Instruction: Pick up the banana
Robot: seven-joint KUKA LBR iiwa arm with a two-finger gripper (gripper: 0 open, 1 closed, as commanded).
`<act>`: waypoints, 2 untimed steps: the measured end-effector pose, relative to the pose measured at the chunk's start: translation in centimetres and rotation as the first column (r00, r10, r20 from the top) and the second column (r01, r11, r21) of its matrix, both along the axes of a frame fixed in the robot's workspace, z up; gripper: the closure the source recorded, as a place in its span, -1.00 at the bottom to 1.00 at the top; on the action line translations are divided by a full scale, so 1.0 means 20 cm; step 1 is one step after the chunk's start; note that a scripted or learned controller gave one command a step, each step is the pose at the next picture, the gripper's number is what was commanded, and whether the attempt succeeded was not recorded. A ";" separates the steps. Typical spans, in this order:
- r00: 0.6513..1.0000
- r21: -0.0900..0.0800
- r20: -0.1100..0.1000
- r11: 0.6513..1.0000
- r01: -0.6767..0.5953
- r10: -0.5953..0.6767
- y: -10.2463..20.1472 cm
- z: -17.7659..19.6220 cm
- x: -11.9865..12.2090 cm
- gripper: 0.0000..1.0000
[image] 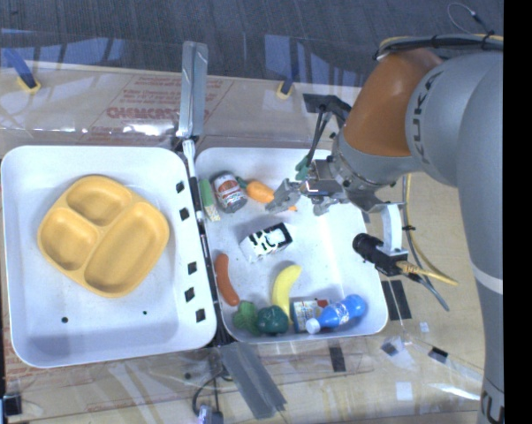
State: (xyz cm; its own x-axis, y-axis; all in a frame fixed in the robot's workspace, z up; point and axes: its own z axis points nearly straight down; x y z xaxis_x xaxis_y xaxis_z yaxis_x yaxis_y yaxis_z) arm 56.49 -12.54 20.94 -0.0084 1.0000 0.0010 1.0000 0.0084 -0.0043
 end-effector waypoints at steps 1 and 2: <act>0.979 0.001 0.000 0.979 -0.203 0.203 -0.01 -0.42 -0.31 -1.00; 0.963 -0.016 0.032 0.964 -0.266 0.266 0.00 -0.54 -0.39 -1.00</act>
State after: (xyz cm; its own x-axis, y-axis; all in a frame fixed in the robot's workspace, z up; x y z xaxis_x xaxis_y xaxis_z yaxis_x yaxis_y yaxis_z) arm 48.60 -12.53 10.17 -0.2740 0.9616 -0.0151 0.9613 0.2743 0.0274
